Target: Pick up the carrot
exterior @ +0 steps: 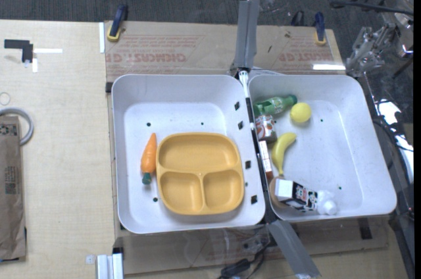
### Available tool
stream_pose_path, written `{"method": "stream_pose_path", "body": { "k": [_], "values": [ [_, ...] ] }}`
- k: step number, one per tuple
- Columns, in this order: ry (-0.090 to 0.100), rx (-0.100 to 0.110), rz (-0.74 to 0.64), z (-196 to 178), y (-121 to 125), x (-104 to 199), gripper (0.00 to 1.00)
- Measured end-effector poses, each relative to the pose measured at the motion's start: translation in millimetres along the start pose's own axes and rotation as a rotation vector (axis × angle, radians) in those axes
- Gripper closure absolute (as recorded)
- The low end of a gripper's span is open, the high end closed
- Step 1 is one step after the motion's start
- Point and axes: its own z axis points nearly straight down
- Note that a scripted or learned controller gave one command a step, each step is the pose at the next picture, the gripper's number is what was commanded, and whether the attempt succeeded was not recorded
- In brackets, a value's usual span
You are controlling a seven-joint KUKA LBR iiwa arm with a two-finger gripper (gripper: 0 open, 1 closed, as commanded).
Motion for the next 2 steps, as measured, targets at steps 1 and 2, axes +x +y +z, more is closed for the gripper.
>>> {"method": "stream_pose_path", "body": {
  "k": [1, 2],
  "values": [
    [0.003, -0.001, -0.02, 66.6, 54.9, -2.0, 1.0],
    [0.0, 0.001, 0.202, 4.9, 40.6, -1.6, 1.0]
  ]
}}
